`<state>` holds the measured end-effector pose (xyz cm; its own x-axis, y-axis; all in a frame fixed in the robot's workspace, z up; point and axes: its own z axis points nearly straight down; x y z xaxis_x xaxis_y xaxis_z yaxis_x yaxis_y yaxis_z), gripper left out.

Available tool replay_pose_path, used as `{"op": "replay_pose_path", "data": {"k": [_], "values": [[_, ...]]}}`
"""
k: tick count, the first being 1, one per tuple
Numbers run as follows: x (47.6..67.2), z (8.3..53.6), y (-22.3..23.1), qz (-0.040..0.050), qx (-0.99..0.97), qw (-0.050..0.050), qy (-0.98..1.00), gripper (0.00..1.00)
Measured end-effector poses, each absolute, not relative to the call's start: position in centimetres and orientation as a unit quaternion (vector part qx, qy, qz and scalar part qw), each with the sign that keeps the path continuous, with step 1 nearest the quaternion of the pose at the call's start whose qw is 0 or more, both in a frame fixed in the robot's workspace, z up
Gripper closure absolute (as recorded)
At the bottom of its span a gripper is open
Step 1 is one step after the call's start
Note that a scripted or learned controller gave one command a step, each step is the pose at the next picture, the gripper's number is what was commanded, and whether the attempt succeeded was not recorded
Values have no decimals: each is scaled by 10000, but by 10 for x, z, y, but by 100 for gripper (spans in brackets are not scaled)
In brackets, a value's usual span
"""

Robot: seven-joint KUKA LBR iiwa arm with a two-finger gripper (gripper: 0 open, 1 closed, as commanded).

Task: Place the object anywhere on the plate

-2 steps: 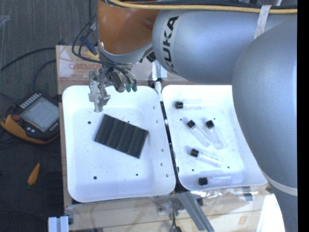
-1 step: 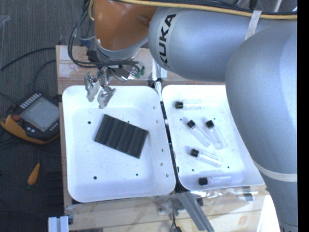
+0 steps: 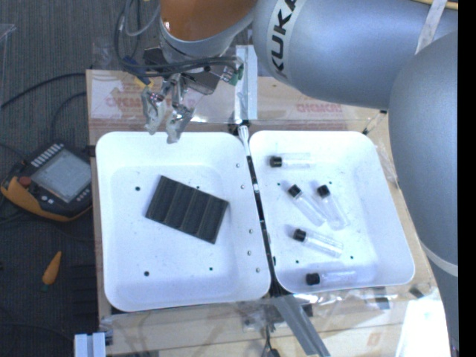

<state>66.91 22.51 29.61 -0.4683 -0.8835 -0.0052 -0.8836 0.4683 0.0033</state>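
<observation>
reaching in from the right, the grey arm (image 3: 349,43) with its orange band (image 3: 197,6) spans the top of the view. bench carries two shallow white bins side by side: left bin (image 3: 119,274) and right bin (image 3: 372,162), their inner rims touching. dark ribbed plate (image 3: 186,209) lies flat and slightly skewed near the middle of the left bin. gripper (image 3: 165,129) hangs above the far rim of the left bin, well apart from the plate; its two fingers (image 3: 177,125) point down with a narrow gap between them and nothing held. five clear vials with black caps lie in the right bin: one near the far wall (image 3: 291,159), two near the centre (image 3: 305,201) (image 3: 332,205), one lower (image 3: 318,239), one by the near wall (image 3: 331,277). handheld pendant (image 3: 52,181) sits on the floor left of the bench, an orange tool (image 3: 50,268) nearer the camera.
</observation>
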Motion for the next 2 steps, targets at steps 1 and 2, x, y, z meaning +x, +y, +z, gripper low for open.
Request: {"op": "replay_pose_path", "data": {"k": [1, 2], "values": [[670, 304, 226, 58, -5144, 25, 8575, 100], [671, 312, 227, 86, -5130, 38, 8583, 100]]}}
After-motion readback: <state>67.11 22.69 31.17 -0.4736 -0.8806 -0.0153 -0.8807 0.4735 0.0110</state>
